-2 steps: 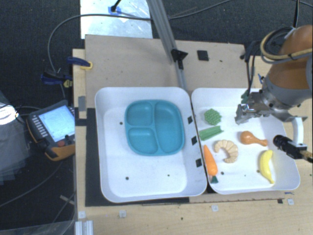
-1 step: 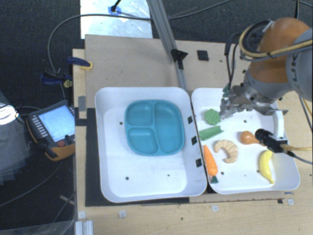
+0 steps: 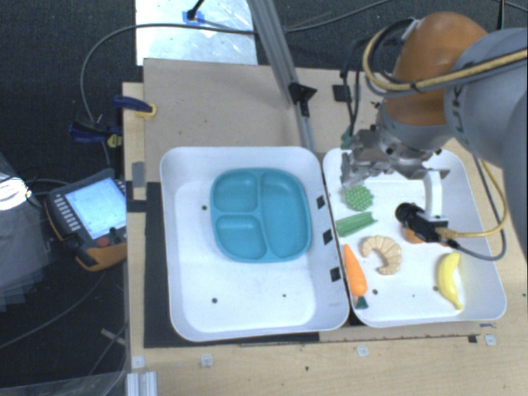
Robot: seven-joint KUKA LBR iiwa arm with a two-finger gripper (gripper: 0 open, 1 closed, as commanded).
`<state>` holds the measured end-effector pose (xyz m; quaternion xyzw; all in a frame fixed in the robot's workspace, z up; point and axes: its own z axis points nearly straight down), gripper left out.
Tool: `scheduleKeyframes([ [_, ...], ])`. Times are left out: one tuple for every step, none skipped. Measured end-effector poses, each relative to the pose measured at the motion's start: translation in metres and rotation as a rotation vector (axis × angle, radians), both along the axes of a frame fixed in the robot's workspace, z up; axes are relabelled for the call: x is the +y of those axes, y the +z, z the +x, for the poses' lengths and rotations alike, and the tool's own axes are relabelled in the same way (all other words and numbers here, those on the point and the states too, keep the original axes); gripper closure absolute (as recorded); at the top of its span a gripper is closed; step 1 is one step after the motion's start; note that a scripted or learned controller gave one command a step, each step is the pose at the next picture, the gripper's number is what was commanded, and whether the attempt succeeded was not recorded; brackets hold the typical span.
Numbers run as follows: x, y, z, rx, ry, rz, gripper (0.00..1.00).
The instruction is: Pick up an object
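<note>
Grey metal gripper (image 3: 356, 174) hovers over the right white bin's (image 3: 487, 299) far left corner, right above the small green bumpy broccoli piece (image 3: 358, 196); can't tell how its pincer stands. Left bin's (image 3: 186, 287) centre carries a blue divided plate (image 3: 260, 214).

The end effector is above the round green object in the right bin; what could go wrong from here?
1. The round green object lies close to the green pod, so the end effector may push one while reaching for the other.
2. Both sit near the right bin wall beside the left bin; the end effector might strike that wall.
</note>
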<state>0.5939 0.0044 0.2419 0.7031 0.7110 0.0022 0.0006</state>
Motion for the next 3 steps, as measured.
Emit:
scheduleKeyframes([
  [0.039,0.001,0.031,0.0,-0.001,0.0,1.0],
  [0.089,-0.02,0.052,0.002,-0.001,-0.001,1.0],
  [0.086,-0.019,0.051,0.002,-0.005,-0.002,0.0],
])
